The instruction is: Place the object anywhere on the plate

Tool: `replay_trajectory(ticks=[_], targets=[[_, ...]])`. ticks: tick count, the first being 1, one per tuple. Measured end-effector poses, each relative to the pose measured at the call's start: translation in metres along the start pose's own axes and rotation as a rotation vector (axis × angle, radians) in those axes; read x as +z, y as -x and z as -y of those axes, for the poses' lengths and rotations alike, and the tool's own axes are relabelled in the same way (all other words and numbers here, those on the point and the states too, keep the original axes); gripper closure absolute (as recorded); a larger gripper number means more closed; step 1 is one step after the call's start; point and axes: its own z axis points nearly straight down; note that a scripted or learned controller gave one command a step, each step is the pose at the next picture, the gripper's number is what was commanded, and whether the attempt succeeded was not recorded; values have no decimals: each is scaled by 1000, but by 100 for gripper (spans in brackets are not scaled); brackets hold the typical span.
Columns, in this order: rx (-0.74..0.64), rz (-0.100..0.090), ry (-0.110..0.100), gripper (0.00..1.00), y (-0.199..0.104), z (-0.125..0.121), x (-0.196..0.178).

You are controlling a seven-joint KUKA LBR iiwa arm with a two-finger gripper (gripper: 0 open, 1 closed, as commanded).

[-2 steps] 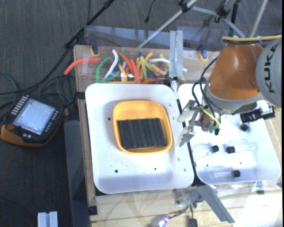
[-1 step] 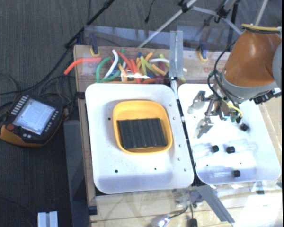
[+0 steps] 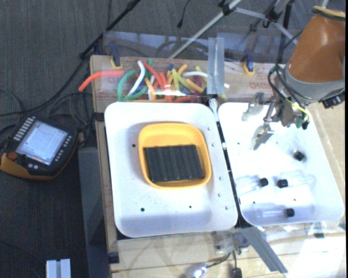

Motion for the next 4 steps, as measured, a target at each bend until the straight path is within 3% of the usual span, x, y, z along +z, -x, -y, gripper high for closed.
replay_trajectory(ticks=[1,2,3,4], targets=[[-453,1,1,0,29,13,-21],[-504,2,2,0,59,30,9],[-798,1,1,0,60,62,11],[-1103,1,0,0,60,66,10]])
